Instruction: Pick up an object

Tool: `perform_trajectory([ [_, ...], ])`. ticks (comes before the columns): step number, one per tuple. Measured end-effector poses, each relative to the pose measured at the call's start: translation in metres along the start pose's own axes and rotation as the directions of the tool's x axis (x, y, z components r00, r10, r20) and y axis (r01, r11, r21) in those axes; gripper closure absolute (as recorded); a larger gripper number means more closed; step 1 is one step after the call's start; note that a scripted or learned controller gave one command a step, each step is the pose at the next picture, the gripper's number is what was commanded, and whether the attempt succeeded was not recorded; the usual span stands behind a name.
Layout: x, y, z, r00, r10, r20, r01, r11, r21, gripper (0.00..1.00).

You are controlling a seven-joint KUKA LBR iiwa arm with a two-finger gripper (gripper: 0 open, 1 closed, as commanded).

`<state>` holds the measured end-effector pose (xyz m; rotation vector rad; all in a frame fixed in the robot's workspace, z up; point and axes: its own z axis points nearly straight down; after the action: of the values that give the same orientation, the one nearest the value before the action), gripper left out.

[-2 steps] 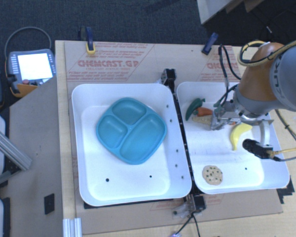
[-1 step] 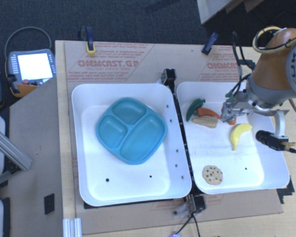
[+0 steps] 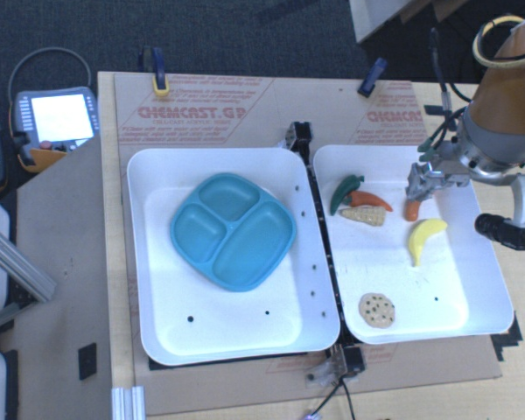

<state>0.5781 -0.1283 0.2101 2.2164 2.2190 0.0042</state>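
The gripper [image 3: 417, 191] hangs over the right bin [image 3: 481, 313], and I cannot tell how it is set. A small orange piece [image 3: 411, 209] sits right beneath it, just above the banana [image 3: 424, 237]. Left of the banana lie a carrot [image 3: 369, 200], a green pepper [image 3: 344, 191] and a cracker [image 3: 363, 216]; a cookie [image 3: 377, 310] lies below it.

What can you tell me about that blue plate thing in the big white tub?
The blue plate is a rounded, light blue tray, plastic by the look of it, divided into three compartments: one smaller at the top, two larger below. It lies flat, turned at a slant, near the middle of the left bin. Nothing rests in it.
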Motion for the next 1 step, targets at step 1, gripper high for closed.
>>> perform_trajectory([
  [1, 0.0067, -0.0044, -0.0484, 1.0, -0.001, 0.0, 0.001, 1.0, -0.001, 1.0],
])
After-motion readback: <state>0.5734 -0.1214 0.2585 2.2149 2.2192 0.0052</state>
